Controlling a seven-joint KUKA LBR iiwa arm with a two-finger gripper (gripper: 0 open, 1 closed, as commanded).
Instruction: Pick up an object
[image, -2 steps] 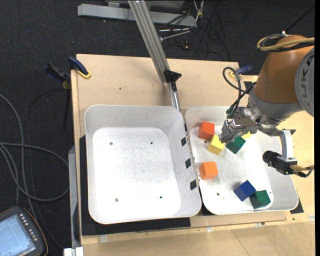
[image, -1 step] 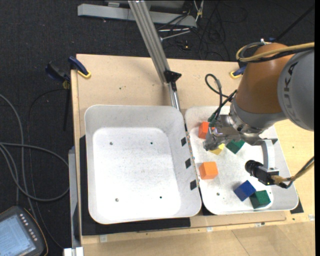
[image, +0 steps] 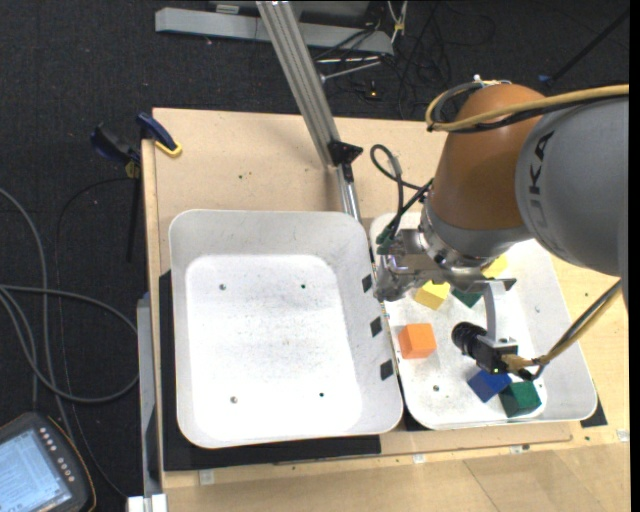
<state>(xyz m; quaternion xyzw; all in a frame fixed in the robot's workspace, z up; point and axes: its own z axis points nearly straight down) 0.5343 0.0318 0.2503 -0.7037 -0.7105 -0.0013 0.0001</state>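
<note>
The counter fills mid-frame, bare fibreboard over dark floor with cables; it bears the left bin and, right of centre, the right bin with the arm over its upper part. The gripper sits low at that bin's upper left, just beside the yellow block; whether it is clenched I cannot tell. Below lie the orange block, blue block and green block, the last two touching. They look light, stiff and smooth; the orange one, standing apart, offers flat opposite sides.
</note>
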